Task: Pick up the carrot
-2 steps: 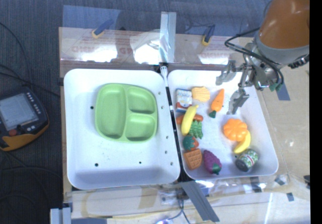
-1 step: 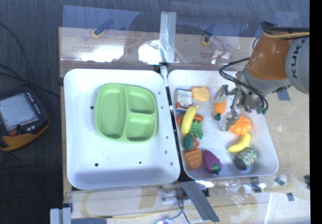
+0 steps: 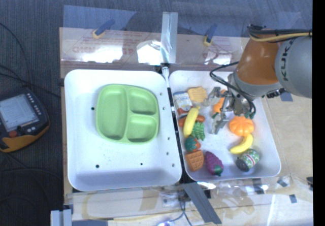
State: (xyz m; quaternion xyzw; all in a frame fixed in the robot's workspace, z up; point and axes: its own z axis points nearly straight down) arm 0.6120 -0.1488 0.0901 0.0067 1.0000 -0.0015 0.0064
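Tool (image 3: pixel 222 114) sits over the carrot (image 3: pixel 219 106) in the right bin (image 3: pixel 269 166), finger state can't tell; carrot looks light, rigid, slick plastic — grip mid-body across its width.

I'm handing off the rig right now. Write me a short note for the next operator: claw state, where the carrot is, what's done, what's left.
Claw: low in the right bin, below the orange wrist band; open or shut cannot be read from this view.
Carrot: a small orange piece right at the claw, beside the orange pumpkin. A grip is not confirmed.
Left bin: holds the green divided plate.
Done: arm brought down to the carrot.
Left: confirm the grasp, then lift the carrot out of the surrounding toy food.
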